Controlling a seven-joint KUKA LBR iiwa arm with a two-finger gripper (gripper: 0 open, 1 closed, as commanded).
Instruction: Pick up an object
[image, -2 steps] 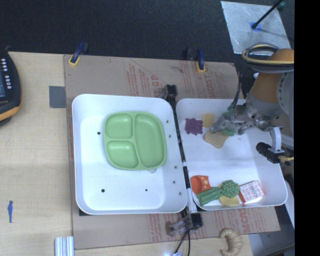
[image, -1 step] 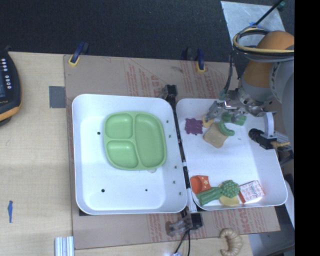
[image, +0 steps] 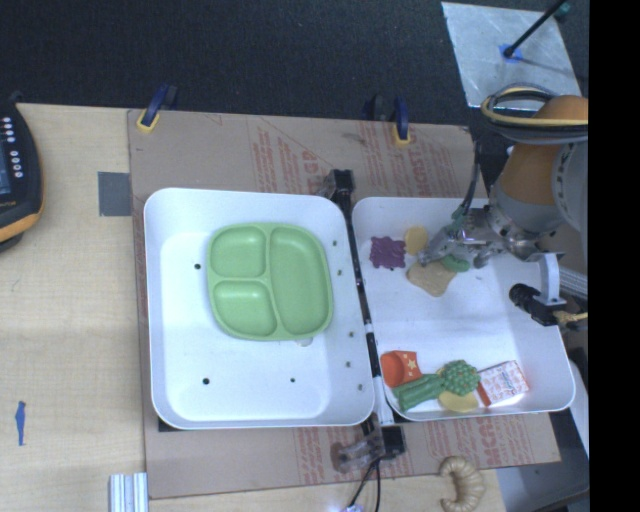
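Nearest the camera, at the front edge of the right bin (image: 560, 385), a small heap of toy food is lying: a red pepper (image: 398, 366), a green broccoli piece (image: 440, 384) stretched along the front wall, a yellow piece (image: 459, 402) tucked under it, and a red-and-white packet (image: 503, 382) leaning toward the right corner. All of these are sitting well apart from the arm.

Further back in the same bin, the gripper (image: 452, 250) is reaching in from the right and hovering low over a tan slice of bread (image: 432, 281), which is lying just in front of and slightly left of the fingertips, almost touching them. Something green (image: 457, 264) is showing right at the tips, but whether the fingers are apart or closed on it cannot be judged from this angle. A yellow piece (image: 416, 240) and a purple piece (image: 387, 252) are resting just to the left of the gripper. The bread looks like the closest candidate, so the coming move probably needs a short shift forward and left.

The left bin (image: 170, 300) is holding a green divided plate (image: 270, 280), lying flat near its middle.
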